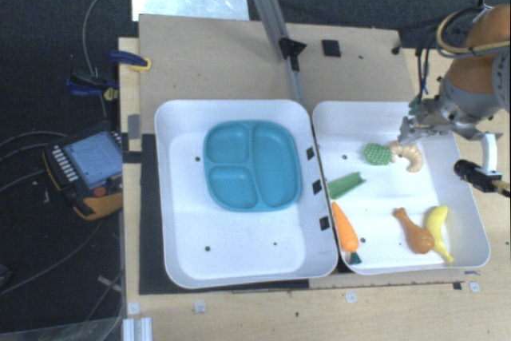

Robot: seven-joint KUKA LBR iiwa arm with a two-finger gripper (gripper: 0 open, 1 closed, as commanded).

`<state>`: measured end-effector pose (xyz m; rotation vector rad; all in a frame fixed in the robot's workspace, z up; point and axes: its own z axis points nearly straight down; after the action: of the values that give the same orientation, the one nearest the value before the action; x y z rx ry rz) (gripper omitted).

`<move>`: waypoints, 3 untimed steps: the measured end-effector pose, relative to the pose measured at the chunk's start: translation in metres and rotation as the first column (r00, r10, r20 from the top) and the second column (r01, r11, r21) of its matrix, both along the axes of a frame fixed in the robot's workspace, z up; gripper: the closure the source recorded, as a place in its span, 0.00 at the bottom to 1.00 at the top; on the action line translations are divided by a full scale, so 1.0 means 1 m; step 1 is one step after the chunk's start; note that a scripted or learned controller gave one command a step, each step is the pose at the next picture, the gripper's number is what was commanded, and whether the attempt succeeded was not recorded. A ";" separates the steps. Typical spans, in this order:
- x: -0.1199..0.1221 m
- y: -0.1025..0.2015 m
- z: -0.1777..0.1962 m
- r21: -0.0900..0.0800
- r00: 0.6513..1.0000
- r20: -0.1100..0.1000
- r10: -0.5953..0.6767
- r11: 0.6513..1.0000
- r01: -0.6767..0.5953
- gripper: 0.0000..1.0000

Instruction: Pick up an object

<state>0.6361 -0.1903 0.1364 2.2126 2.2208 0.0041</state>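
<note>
The pincer (413,136) hangs low over the right bin (375,120), just above a beige curved toy (411,156) with a green knobbly toy (378,153) beside it (whether its fingers are parted cannot be told). Further toward the near rim lie a drumstick (413,230), banana (438,229), carrot (344,227) and green pod (345,184). The left bin (184,251) holds a blue divided plate (252,165).

Two white bins (184,251) sit on a tan worktop (215,52); the left one carries a plain teal plate (252,165). The right bin has a green broccoli (378,153), a beige shrimp (411,156), a dark green pod (345,184), an orange carrot (344,226), a brown drumstick (413,230) and a yellow banana (439,229). The arm (479,68) is grey with an orange band.
</note>
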 end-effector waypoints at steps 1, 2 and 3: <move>0.001 0.002 0.066 0.001 1.000 0.002 0.002 1.000 -0.002 1.00; 0.003 0.001 0.121 0.000 1.000 0.002 0.003 1.000 -0.003 1.00; -0.009 0.049 0.128 0.004 1.000 -0.004 0.005 1.000 -0.005 1.00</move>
<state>0.6273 -0.1413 0.2639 2.2107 2.2307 0.0034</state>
